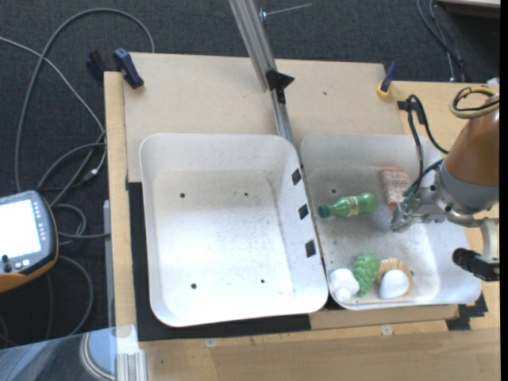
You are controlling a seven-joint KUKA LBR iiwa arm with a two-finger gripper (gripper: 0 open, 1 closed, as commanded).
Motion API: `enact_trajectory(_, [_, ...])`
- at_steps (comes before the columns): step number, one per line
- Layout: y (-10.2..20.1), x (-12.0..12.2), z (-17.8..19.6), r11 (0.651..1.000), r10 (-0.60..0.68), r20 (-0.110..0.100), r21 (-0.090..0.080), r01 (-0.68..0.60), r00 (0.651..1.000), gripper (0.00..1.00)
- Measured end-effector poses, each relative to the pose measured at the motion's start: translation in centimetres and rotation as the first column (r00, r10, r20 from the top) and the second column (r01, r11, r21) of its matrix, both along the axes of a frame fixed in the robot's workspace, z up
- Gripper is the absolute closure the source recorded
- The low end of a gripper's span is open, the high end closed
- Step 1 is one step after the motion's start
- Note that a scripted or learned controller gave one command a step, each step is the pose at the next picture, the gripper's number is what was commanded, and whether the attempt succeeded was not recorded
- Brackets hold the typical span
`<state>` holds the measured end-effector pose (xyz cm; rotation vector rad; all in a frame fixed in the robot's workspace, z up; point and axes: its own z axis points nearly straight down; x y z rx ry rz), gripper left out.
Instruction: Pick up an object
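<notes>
Claw point(402, 215) low in right bin point(341, 153) (beside green bottle point(348, 206), pink packet point(394, 186)).

Matt speckled white plastic bins point(214, 153), glossy green bottle point(349, 206)

A wooden bench point(206, 94) stands on dark carpet point(48, 101), where cables point(59, 50) loop. A pendant point(24, 236) lies left; a metal post point(250, 30) rises behind.

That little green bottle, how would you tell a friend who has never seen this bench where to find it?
Look at the right bin of the two white ones, next to the robot arm. Near its middle, just left of the gripper, a small green bottle lies on its side. It is long and slim, unlike the lumpy green toy and the white balls at the bin's front edge.
</notes>
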<state>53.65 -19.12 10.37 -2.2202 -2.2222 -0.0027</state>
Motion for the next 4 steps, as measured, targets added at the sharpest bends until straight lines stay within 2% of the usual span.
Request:
enact_trajectory(1, [-0.2,1.2,5.7,1.000,0.001,0.007,-0.004,-0.001,1.000,1.00])
enact_trajectory(2, [-1.0,0.7,11.7,1.000,0.000,0.007,-0.004,0.000,1.000,1.00])
enact_trajectory(3, [-1.0,0.8,13.2,1.000,0.001,0.002,-0.002,-0.001,1.000,1.00])
enact_trajectory(4, [4.6,-0.6,12.9,1.000,0.005,-0.004,0.002,-0.005,1.000,1.00])
